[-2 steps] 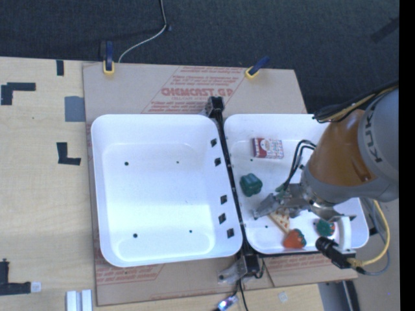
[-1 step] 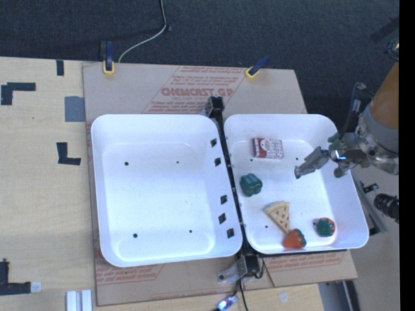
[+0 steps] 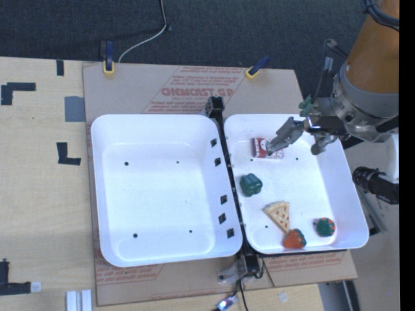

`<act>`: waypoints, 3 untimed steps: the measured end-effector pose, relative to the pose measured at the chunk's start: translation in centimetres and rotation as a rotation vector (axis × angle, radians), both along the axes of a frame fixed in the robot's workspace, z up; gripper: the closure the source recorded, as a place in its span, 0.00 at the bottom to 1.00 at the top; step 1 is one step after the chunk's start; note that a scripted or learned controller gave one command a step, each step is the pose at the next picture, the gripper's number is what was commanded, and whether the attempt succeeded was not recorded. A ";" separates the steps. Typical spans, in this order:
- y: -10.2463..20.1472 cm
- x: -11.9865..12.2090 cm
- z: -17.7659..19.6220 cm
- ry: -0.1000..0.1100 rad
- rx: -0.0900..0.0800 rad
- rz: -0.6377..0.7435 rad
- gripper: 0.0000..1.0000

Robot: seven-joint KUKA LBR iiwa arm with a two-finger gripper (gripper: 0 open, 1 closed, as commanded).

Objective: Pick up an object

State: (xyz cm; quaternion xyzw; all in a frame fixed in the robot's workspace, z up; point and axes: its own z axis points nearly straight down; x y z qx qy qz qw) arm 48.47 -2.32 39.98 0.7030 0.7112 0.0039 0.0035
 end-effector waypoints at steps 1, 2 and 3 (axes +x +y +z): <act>7.4 -0.1 14.4 -0.007 0.003 0.000 0.00; 7.0 -0.1 14.5 0.011 -0.002 -0.009 1.00; 15.0 -0.3 0.9 0.027 -0.004 -0.003 1.00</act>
